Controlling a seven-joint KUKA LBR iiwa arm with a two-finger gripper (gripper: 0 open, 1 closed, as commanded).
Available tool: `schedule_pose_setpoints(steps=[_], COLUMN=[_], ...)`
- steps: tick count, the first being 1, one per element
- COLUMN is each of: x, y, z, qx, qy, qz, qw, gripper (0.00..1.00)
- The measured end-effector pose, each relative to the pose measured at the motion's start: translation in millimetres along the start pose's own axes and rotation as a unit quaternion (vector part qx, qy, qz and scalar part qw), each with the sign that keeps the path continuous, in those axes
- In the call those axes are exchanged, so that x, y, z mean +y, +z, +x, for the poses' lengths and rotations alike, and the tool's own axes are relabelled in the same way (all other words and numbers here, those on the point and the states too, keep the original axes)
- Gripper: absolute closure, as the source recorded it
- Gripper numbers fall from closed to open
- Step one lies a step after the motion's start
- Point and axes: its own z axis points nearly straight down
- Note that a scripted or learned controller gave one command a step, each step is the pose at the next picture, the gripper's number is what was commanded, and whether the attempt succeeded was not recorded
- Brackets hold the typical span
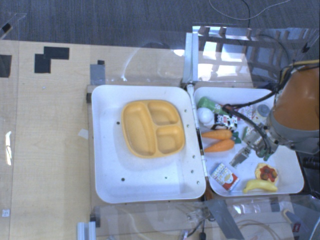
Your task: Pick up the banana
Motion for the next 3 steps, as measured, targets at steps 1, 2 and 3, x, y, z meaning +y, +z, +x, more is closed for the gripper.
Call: schedule_pose_setpoints(steps=[1, 2, 3], x=[-36, -72, -34], y=[94, 96, 41], z=[-32, -63, -29], qx=[-0.002, -0.001, 0.000], qy=[-0.054, 0.071, -0.028], qz=[0.000, -0.001, 0.000], qw=[0.9986, 0.9975, 0.9996], gripper=[0.00, 0.00, 0.00])
